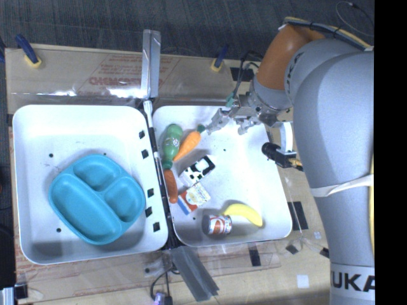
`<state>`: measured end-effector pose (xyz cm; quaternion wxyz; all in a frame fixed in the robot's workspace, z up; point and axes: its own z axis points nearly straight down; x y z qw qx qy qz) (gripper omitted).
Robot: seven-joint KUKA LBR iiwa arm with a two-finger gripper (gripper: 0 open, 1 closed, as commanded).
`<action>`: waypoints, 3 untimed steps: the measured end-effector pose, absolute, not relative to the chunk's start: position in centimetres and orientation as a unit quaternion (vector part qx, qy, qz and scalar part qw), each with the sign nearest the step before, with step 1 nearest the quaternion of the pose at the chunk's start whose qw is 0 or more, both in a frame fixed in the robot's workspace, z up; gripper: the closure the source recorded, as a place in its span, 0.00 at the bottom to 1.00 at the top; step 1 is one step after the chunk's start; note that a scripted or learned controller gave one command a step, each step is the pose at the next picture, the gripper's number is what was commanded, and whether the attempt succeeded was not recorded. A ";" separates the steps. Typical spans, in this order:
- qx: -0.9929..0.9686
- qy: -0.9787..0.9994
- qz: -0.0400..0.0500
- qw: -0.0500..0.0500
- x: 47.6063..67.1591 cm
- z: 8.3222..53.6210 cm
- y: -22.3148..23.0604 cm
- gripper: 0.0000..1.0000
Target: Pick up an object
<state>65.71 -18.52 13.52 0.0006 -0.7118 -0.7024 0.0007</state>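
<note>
The pincer [230, 121] hangs empty, fingers spread; the carrot [186, 145] lies just lower left, slanting up toward it.

Bench and floor seen from above
Dark carpet [127, 5] lies beyond the cardboard-topped bench [76, 68]; blue clamps [28, 51] grip the bench's far edge

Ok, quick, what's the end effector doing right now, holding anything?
End effector: over the upper part of the right bin, nothing visibly held; open or shut cannot be told from this view.
</note>
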 end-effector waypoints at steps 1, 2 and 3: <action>-0.814 -0.581 0.001 0.002 65.7 11.2 -14.9 0.00; -0.796 -0.605 -0.003 -0.006 64.0 9.7 -9.9 0.00; -0.794 -0.609 -0.002 -0.002 64.0 10.6 -9.6 1.00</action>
